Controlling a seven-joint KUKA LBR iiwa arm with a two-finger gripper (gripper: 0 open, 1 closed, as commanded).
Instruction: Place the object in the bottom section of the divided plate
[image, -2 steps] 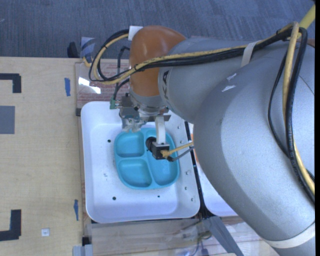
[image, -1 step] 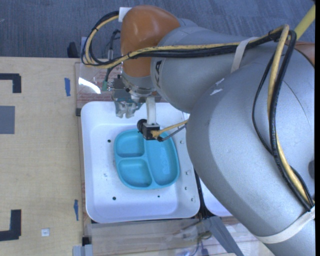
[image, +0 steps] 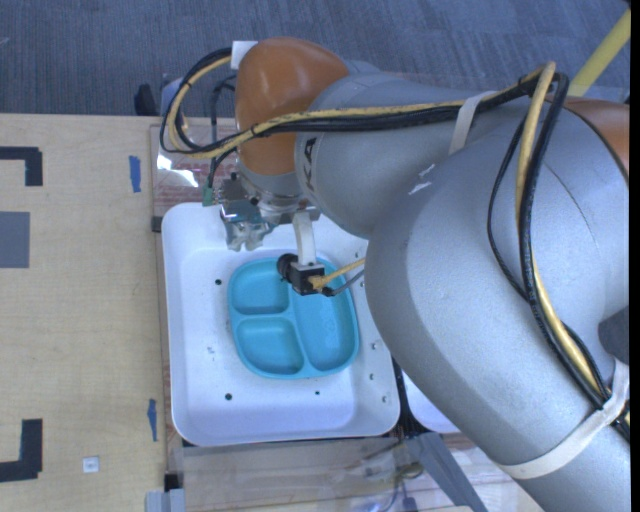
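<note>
Pale wooden bench (image: 80, 330), white bin (image: 195, 370) resting on it

divided plate (image: 270, 345) lay in the middle of the left bin (image: 200, 400) | gripper (image: 243, 236) stood at the bin's far side, just behind the plate | arm (image: 480, 250) crossed over from the right | bench (image: 80, 300) ran off to the left

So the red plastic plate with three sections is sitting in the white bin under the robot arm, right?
Not quite. The plastic plate with three sections is blue, not red, as the camera view shows. The rest is right: it sits in the shallow white bin, under the grey robot arm.
</note>
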